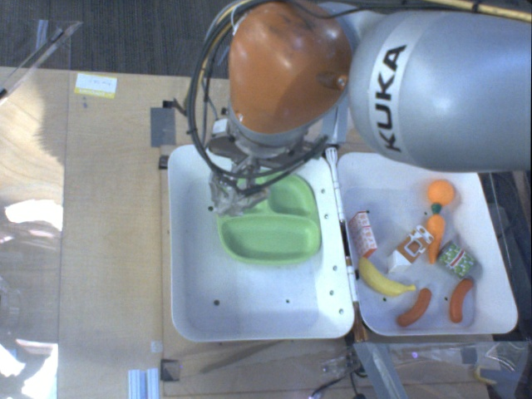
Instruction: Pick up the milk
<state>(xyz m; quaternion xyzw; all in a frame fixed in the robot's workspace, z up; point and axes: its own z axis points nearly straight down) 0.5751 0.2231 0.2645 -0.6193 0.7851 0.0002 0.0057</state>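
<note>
Nearest the camera's foot of the view, two sausages (415,307) lay in the right bin (490,306), one slanted low near the front wall and the other standing more upright just to its right. Just behind them a banana (384,279) curved along the bin floor, its upper end close to the milk (413,247), a small white and orange carton lying tilted near the middle of that bin. A carrot (435,226) lay against the milk's right side, touching or nearly so, and a green and white carton (456,259) sat just right of the carrot. A red and white packet (362,233) lay left of the milk, near the wall shared with the left bin (249,306). Farther back an orange (441,193) rested near the right bin's rear. In the left bin a green divided plate (274,227) sat toward the back, and the gripper (235,191) hung over its rear left edge, well apart from the milk and on the other side of the dividing walls. Whether it was wide or narrow could not be told, since the wrist and cables hid it. Beyond, the orange band (283,61) and the grey arm (440,81) covered the rear of both bins.
</note>
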